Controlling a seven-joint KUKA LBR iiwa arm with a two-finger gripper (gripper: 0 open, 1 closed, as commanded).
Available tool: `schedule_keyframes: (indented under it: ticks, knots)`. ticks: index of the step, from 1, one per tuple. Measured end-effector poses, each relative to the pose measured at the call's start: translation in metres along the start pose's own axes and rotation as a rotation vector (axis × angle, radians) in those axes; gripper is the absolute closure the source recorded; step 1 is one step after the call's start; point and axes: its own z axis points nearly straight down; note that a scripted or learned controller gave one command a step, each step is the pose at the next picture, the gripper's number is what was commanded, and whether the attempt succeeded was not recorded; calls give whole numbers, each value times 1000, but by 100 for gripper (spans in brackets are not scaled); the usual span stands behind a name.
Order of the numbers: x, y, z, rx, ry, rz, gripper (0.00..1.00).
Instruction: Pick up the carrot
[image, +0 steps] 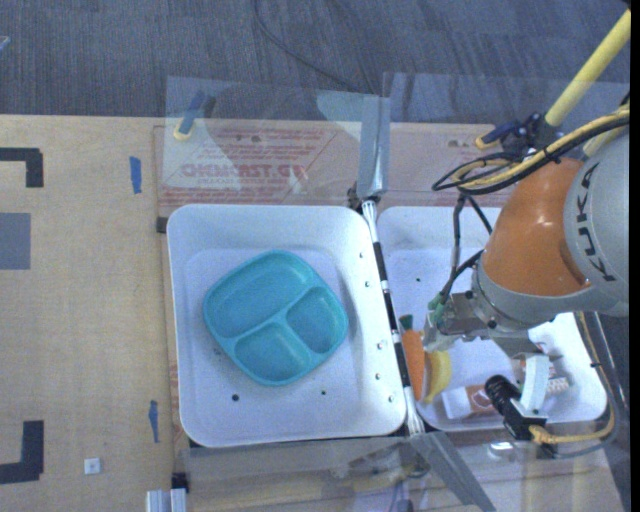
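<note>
Orange carrot (412, 352) lies just left of, perhaps touching, pincer (436, 338).

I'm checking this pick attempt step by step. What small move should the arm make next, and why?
Probably a short straight drop onto the carrot. The pincer hangs just above it in the right bin, beside the wall shared with the left bin, with a yellow item close by, so a sideways move risks a bump.

You can't tell the pincer's (437, 338) state, the wrist covers it. Arm (545, 240) hides much of the right bin (420, 235) and is cut off at the right edge. Carrot (412, 355) partly covered.
</note>
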Motion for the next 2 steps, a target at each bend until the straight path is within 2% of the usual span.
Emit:
schedule_keyframes:
  ticks: [1,2]
  knots:
    - [75,4,0,-1,-1,44,100]
    - [-24,-1,-21,-3,-2,-224,100]
